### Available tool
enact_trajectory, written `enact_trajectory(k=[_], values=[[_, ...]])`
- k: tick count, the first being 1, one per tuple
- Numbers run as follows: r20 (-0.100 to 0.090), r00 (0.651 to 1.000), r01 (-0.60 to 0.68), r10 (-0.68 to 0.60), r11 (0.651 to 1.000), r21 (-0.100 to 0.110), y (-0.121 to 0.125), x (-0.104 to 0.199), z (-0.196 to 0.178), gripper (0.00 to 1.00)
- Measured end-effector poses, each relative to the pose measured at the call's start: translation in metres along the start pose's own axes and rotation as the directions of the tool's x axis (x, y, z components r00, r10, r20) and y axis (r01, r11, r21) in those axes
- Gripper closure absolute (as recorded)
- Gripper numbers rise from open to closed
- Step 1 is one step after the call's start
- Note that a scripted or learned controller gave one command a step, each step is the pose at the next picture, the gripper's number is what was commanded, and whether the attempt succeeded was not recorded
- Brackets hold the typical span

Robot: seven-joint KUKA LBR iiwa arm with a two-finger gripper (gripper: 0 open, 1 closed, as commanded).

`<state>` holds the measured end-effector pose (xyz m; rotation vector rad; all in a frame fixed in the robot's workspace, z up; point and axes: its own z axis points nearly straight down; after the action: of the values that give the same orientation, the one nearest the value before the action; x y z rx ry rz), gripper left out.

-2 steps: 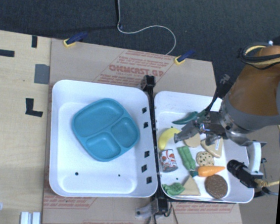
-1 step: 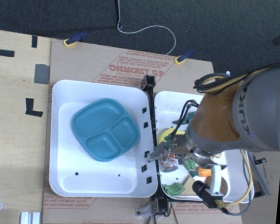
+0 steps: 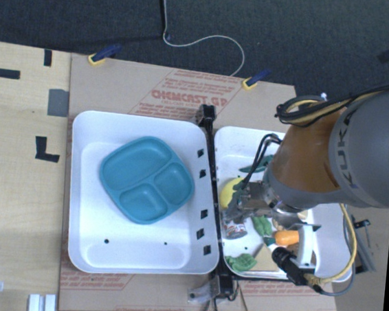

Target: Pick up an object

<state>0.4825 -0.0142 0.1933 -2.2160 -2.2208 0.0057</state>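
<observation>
The arm's wrist hangs low over the right bin (image 3: 240, 146), and my gripper (image 3: 242, 215) reaches down among a small pile of objects near that bin's left wall. Around it lie a yellow object (image 3: 229, 191), a green piece (image 3: 264, 225), an orange piece (image 3: 286, 237) and a green leafy item (image 3: 241, 262) at the front edge. A small dark, patterned item (image 3: 234, 229) sits just under the gripper. The arm's body hides the fingertips, so I cannot tell whether anything is between them.
The left bin (image 3: 93, 137) holds a blue divided plate (image 3: 148, 179). A black divider (image 3: 208, 180) runs between the two bins. Cables loop around the wrist at the right bin's front right corner. Both bins rest on a cardboard sheet (image 3: 187, 95).
</observation>
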Motion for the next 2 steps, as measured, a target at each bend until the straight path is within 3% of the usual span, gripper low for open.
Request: enact_trajectory(k=[1, 2], values=[[0.001, 1.0, 0.002, -0.002, 1.0, -0.007, 0.066, 0.01, 0.01, 1.0], [0.0, 1.0, -0.001, 0.001, 1.0, -0.015, 0.017, 0.001, -0.126, 1.0]])
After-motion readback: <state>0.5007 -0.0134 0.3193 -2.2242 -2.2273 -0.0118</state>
